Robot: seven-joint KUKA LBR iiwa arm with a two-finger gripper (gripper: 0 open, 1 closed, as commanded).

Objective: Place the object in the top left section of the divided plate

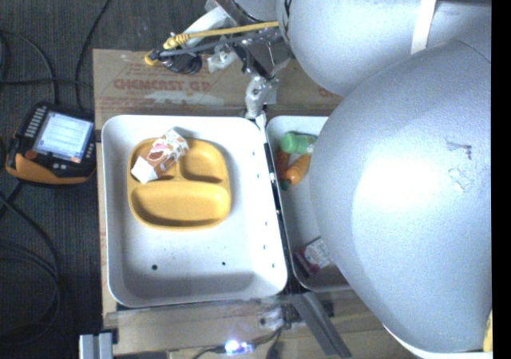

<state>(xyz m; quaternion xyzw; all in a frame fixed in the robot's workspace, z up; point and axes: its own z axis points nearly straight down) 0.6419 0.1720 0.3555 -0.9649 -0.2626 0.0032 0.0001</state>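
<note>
A yellow divided plate (182,187) lies in the left white bin (192,278). A small white, red and brown packet (160,155) rests in the plate's top left section, tilted, with one corner over the plate's left rim. My gripper (257,100) hangs above the far edge of the bins, near the wall between them. It is well to the right of the packet and higher than it, and nothing shows in its grasp. The grey arm hides much of the right bin.
The right bin (299,268) holds a green item (299,143), an orange item (293,170) and a small packet (316,254) near its front. A teach pendant (54,144) lies on the floor at the left. Cardboard (160,86) sits behind the bins.
</note>
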